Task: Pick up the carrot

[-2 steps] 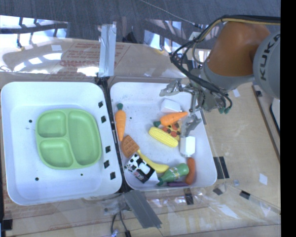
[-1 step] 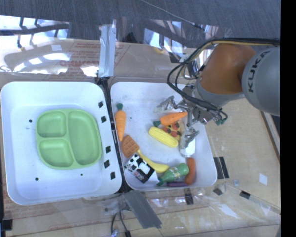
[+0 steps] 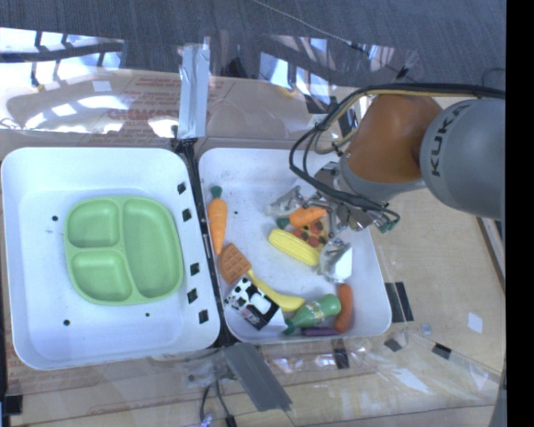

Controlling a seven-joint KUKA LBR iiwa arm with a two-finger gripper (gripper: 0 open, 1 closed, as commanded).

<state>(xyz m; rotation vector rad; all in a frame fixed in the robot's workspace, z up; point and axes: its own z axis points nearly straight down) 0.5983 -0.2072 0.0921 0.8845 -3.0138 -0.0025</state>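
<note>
The carrot (image 3: pixel 216 221), orange with a green top, lies lengthwise along the left wall of the right bin (image 3: pixel 249 165), its green end pointing to the back. My gripper (image 3: pixel 311 229) is well to the carrot's right, low over the middle of that bin. It is open, with one silver finger (image 3: pixel 285 202) at the back left and the other at the front right. Between the fingers sits a small orange and red toy (image 3: pixel 308 220), next to a yellow corn cob (image 3: pixel 293 247). Nothing is lifted.
In front of the carrot lie a waffle (image 3: pixel 234 261), a black-and-white block (image 3: pixel 250 300), a banana (image 3: pixel 282 297), a green vegetable (image 3: pixel 317 310) and a red sausage (image 3: pixel 344 306). The left bin (image 3: pixel 27 185) holds a green divided plate (image 3: pixel 123 249).
</note>
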